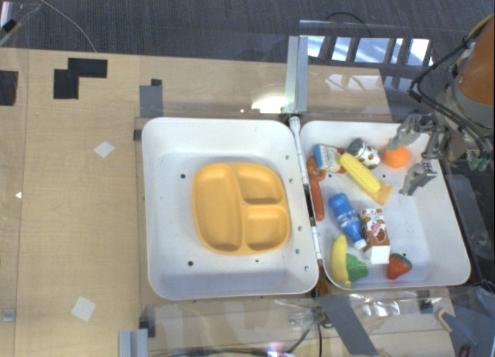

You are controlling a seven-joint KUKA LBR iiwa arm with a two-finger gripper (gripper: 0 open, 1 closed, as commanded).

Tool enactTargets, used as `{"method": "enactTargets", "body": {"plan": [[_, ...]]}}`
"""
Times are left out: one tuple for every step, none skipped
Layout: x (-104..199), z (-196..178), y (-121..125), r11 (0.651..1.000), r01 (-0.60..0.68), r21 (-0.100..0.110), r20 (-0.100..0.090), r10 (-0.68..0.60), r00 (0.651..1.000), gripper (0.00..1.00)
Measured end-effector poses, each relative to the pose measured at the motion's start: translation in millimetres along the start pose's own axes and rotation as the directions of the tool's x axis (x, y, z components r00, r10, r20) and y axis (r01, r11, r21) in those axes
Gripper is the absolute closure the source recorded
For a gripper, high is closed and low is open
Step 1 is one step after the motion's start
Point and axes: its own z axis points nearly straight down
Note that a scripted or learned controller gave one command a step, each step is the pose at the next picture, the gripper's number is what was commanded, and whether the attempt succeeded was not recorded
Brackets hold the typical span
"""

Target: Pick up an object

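Two-finger gripper (416, 153) open and holding nothing at far right of the right white bin (452, 266), small round orange ball (397, 158) just left of the jaws, yellow plastic corn cob (365, 177) lying diagonal further left.

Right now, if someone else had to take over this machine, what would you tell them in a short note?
Gripper: open, holding nothing, poised over the right bin's upper right part, beside the orange ball.
Things: the right bin holds the corn cob, blue bottle, small carton, banana, strawberry and red hot dog by the left wall. The left bin holds a yellow divided tray.
Done: nothing is lifted.
Left: close on one object, likely the ball or corn, and raise it.
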Motion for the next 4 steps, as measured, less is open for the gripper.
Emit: {"method": "enactTargets", "body": {"plan": [[14,113,-20,0.989,-0.146,-0.002,-0.011,0.146,0.989,0.00],[-67,162,-61,0.975,-0.224,0.001,0.018,0.224,0.974,0.00],[-71,146,-58,0.976,-0.217,0.000,0.030,0.216,0.976,1.00],[-71,147,-58,0.976,-0.216,-0.001,0.028,0.216,0.976,0.00]]}}
